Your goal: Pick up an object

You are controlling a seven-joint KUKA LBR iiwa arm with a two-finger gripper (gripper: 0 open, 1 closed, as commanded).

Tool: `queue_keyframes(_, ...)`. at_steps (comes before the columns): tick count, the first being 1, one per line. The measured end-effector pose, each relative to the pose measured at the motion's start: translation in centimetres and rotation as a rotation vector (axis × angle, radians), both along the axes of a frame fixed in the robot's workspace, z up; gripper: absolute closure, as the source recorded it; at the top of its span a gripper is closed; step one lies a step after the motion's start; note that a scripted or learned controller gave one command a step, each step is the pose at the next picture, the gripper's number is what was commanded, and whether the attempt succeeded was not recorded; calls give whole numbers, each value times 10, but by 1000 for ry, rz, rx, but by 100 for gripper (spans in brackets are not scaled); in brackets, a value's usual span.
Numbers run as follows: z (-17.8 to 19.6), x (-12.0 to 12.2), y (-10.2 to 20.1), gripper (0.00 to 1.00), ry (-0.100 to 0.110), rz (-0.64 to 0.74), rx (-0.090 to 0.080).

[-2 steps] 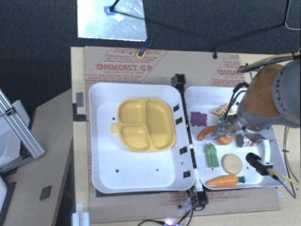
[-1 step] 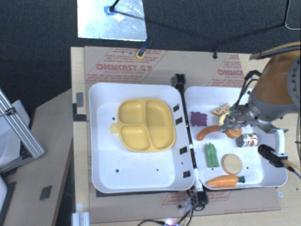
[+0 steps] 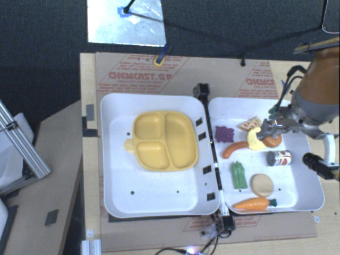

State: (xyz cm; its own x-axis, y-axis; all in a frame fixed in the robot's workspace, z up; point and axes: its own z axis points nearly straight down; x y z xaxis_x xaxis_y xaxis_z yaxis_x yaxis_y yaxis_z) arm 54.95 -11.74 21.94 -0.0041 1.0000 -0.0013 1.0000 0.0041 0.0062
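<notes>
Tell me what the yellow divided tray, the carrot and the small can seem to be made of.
Yellow tray: likely molded plastic, smooth and semi-matte, with soft rounded compartment ridges and one even colour.
Carrot: probably toy plastic or rubber; uniform bright orange with a tidy green stub.
Small can: a cylinder with a printed red and white label; metal or plastic cannot be told.
</notes>
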Motion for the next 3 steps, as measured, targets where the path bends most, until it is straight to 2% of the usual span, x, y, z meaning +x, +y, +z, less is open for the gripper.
queue_keyframes(1,13,38,44,100,0,6,2)
queue_keyframes(2,1,61,89,100,3,5,2)
queue_keyframes(3,-4,78,89,100,3,2,1)
